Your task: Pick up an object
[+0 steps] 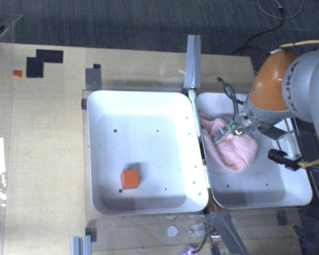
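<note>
The hand (231, 129) sits low on the pink cloth (231, 147) in the right bin (266, 193), seemingly to grasp it, though I cannot tell its opening.

My arm (303, 86) enters from the right side of the camera view, its grey link foreshortened towards the lens. The orange band (271, 86) sits directly above my wrist. The wrist is angled down and to the left. My gripper (228, 132) is at the low end of the arm, pointing down-left. The gripper body is dark, with cabling visible along its upper side.
</note>
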`<state>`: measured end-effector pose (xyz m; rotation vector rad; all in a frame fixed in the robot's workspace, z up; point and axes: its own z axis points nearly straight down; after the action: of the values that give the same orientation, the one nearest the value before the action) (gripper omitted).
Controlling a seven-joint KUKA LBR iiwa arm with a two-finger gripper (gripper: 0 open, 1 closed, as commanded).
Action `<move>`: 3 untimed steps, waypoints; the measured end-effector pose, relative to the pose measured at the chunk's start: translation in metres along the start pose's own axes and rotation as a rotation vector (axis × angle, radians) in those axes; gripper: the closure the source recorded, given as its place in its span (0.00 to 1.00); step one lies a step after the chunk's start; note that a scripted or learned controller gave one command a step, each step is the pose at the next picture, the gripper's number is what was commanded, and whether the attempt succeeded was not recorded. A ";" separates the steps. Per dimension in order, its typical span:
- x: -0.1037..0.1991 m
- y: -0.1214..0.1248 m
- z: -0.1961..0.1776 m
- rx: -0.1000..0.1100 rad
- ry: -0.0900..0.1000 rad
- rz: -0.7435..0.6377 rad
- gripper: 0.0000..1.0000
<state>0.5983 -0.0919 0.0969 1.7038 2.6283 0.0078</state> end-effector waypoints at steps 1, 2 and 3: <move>0.000 0.000 0.000 0.000 0.000 0.000 0.00; -0.021 0.046 0.008 -0.003 -0.001 0.380 0.00; -0.029 0.066 0.008 0.003 -0.001 0.231 0.00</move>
<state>0.6709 -0.0917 0.0899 1.9963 2.4161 0.0049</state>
